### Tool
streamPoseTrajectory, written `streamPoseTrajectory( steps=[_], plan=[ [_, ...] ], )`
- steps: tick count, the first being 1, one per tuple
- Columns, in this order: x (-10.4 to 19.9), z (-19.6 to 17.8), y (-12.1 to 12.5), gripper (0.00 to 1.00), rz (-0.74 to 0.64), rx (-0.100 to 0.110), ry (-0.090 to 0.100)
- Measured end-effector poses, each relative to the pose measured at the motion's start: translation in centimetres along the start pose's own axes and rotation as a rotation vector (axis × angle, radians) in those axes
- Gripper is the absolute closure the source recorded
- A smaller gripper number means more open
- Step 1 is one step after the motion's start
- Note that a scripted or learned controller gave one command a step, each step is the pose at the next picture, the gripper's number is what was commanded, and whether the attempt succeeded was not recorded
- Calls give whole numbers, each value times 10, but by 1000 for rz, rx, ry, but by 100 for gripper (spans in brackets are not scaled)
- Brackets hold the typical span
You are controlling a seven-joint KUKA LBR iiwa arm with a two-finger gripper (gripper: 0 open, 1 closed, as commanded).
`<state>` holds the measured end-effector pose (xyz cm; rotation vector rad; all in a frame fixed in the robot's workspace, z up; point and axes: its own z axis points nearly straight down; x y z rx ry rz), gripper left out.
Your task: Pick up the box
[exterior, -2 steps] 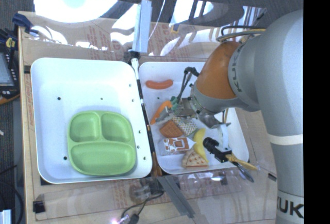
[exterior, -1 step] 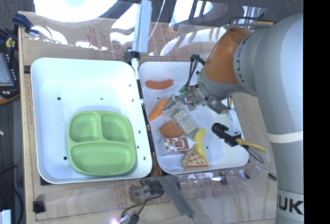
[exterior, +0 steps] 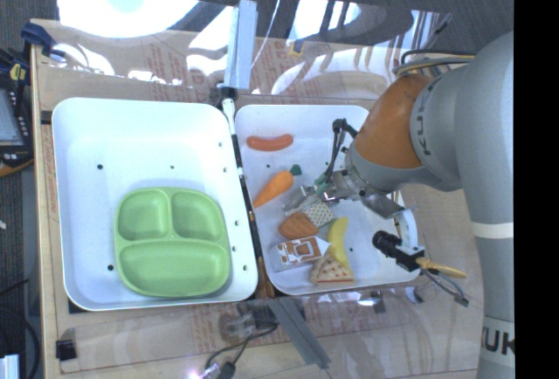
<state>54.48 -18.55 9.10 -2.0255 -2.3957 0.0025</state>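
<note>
Evidently the box (exterior: 298,253) is not yet lifted; it is seen just below the fingers (exterior: 316,198), whose opening cannot be told.

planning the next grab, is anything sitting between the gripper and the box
Yes. The gripper is over a waffle-like piece that lies between it and the box. A banana and a sandwich wedge crowd the box's right side.

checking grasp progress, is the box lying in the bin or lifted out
Lying in the bin. The box rests flat on the right bin floor beside the sandwich wedge, with the gripper above it.
</note>
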Motion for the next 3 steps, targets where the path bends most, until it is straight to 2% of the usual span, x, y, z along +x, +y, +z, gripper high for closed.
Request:
streamPoseTrajectory(
  steps=[1, 2, 3],
  plan=[
    [0, -10, 0, 100, -3, 2, -1],
    [59, -120, -28, 100, 125, -2, -2],
    [141, -116, 53, 100, 209, 1, -1]
  ],
)
